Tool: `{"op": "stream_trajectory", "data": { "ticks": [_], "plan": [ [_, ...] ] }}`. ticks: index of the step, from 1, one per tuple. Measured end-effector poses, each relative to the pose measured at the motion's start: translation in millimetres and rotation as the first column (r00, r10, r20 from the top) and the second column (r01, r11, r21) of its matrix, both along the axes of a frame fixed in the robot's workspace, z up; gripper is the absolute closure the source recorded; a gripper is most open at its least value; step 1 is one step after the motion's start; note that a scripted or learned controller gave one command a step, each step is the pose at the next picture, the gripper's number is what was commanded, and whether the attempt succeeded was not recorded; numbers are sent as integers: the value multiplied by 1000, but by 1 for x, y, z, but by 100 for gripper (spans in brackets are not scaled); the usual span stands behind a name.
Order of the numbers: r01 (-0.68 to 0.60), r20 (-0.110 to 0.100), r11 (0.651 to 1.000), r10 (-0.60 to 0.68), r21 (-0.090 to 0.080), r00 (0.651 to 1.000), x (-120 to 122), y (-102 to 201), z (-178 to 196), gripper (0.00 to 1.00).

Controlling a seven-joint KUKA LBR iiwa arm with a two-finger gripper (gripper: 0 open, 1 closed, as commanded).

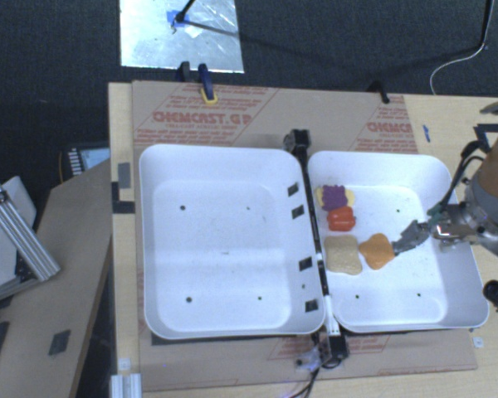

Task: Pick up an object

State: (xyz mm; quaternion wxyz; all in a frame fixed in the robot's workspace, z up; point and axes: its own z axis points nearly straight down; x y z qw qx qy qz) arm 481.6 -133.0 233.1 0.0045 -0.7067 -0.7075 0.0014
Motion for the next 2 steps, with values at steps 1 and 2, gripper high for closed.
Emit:
{"op": "stream_trajectory", "data": {
  "ticks": [1, 2],
  "plan": [
    [-3, 13, 1000, 3, -6, 1000, 6, -3, 12, 100],
    [-14, 31, 1000, 14, -3, 999, 36, 91, 173, 100]
  ]
}}
